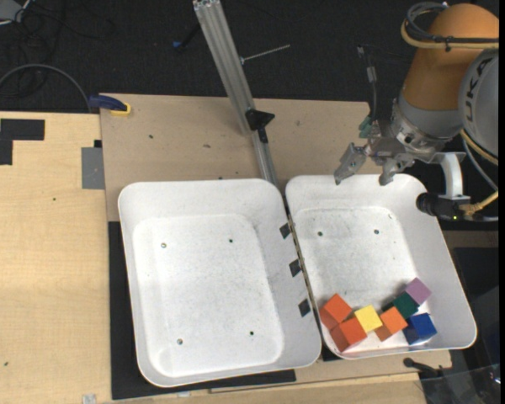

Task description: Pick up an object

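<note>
Claw hangs open and holds nothing, above the far edge of the right bin, near the tabletop's far right corner. I think it waits high to choose a target: the coloured blocks lie crowded, touching, in this bin's near corner.

The arm is grey with a wide orange band – black cables loop on top – and its small tool has two grey metal fingers.
</note>
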{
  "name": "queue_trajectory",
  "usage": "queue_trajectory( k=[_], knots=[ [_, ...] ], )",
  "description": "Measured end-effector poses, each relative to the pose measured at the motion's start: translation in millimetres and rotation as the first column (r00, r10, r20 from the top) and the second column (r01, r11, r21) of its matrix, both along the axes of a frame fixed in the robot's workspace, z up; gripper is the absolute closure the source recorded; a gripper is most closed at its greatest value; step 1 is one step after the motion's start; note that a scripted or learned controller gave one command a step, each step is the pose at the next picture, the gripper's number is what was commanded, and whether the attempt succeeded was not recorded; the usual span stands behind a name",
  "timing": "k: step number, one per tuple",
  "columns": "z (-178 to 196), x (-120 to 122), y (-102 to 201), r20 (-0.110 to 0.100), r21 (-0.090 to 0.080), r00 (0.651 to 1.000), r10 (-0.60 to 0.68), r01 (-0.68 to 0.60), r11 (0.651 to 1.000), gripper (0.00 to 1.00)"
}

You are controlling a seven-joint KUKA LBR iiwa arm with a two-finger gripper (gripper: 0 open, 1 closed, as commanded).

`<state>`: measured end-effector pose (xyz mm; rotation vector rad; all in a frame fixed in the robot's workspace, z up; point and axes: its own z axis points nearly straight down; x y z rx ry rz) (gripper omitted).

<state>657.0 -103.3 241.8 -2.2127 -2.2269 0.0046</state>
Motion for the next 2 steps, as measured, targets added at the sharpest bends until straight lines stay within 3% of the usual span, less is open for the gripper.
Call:
queue_trajectory(
  k=[1,2],
  knots=[
    [0,0,0,0.000,0.000,1.000,0.001,-0.001,1.000,0.00],
    [-53,11,158,-0.003,0.003,1.000,-0.001,0.001,1.000,0.00]
  ],
)
